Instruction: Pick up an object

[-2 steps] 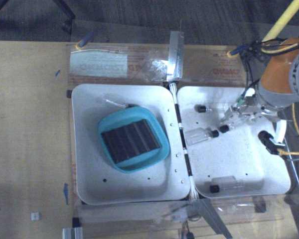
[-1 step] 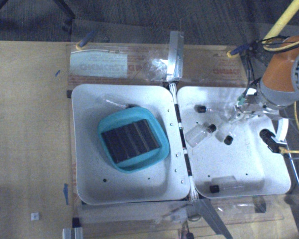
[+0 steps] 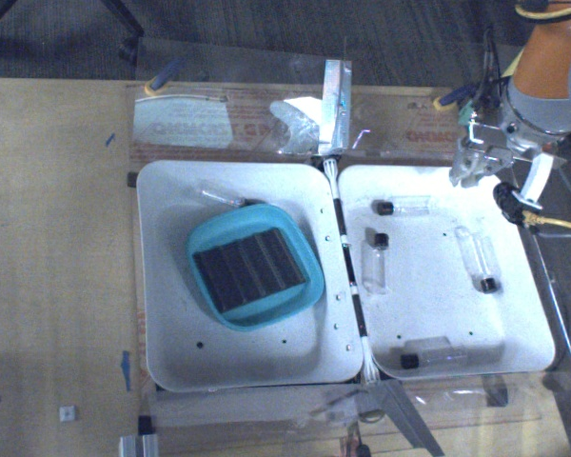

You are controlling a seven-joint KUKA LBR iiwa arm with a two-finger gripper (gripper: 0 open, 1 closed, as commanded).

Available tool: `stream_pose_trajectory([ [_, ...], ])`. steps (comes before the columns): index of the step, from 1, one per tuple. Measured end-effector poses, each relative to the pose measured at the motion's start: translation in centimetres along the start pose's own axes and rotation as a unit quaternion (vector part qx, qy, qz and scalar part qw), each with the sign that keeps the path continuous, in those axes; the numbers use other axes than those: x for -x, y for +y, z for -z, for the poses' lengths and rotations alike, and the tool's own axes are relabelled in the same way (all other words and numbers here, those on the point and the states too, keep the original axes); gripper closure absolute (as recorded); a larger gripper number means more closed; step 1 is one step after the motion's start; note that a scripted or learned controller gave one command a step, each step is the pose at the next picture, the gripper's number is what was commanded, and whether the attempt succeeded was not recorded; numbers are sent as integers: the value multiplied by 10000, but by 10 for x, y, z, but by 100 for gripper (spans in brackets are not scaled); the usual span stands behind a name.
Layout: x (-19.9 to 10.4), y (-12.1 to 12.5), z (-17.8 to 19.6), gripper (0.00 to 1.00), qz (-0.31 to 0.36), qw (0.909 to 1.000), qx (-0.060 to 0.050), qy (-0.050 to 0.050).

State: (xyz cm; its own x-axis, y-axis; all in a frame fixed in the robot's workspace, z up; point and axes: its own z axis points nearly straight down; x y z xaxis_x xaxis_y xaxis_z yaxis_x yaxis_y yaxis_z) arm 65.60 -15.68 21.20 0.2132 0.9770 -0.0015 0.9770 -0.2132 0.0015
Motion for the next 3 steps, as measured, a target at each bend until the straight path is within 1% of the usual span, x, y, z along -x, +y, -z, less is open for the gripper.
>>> stream_pose_trajectory([
  [1,0,0,0,0,1,10000,-2,0],
  [2,6,-75,-62,0,432,9991,-15,8],
  [3,18,-49,-115,0,465,9989,11,19],
])
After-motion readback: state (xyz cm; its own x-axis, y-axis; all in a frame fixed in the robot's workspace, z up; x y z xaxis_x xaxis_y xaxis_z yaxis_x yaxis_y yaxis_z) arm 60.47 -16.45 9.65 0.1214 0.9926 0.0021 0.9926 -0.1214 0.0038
